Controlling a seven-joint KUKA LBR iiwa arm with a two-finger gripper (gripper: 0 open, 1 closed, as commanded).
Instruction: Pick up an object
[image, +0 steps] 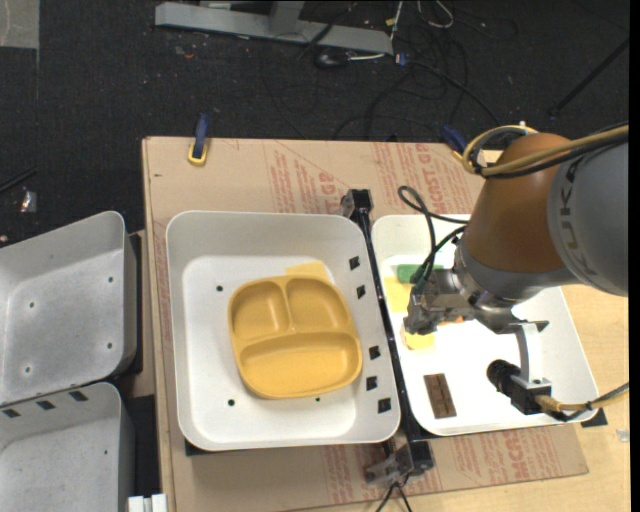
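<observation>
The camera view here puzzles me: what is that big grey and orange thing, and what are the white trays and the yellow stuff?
You are looking down at a slant from a camera fixed above a workbench. The grey and orange thing is a robot arm reaching in from the right. Its claw hangs low over the right white bin, by some pale yellow objects and a green one; whether it holds anything cannot be told. A small brown block lies in that bin too. The left white bin holds a yellow divided plate. Both bins sit on a cardboard sheet.
</observation>
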